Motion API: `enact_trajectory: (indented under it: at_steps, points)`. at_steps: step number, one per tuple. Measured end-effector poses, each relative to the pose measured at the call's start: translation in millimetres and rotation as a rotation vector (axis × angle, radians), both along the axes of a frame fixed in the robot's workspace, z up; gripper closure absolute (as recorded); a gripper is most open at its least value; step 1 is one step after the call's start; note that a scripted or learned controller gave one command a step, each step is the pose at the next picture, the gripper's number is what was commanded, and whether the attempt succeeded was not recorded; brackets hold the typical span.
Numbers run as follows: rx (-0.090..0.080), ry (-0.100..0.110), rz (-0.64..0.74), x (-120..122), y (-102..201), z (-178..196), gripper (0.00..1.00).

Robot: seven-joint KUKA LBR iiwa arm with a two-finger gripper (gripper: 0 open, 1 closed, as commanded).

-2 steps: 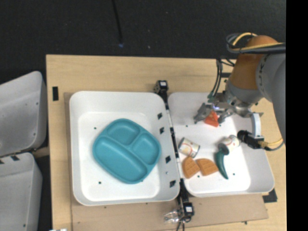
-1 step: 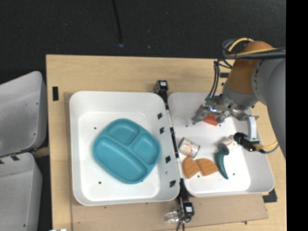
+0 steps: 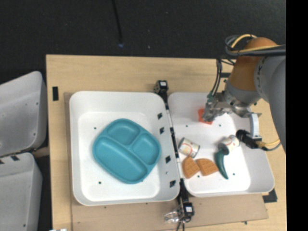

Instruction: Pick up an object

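Note:
My gripper (image 3: 210, 113) reaches down into the back of the right bin (image 3: 260, 177), right over a small red-orange object (image 3: 204, 117) that is partly hidden under it. Whether the object sits between the fingers is not visible. Further forward in the same bin lie a small tin can (image 3: 188, 147) on its side, two tan toast-like pieces (image 3: 199, 167), and a teal bottle-shaped object with a white cap (image 3: 224, 157).
The left bin (image 3: 82, 109) holds a teal divided plate (image 3: 126, 149). A black and white part of the arm with a cable (image 3: 250, 137) hangs over the right bin's right side. Bare wooden bench (image 3: 120, 73) surrounds both bins.

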State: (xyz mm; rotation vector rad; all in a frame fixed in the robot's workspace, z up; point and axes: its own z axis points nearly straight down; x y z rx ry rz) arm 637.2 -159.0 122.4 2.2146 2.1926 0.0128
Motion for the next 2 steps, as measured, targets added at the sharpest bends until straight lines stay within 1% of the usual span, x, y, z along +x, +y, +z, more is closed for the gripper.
enact_trajectory:
  at_steps: [1,2]
  points:
    - [0.010,0.017,0.003,-8,-4,59,1.00]
    - [0.009,0.016,0.010,-6,-5,114,1.00]
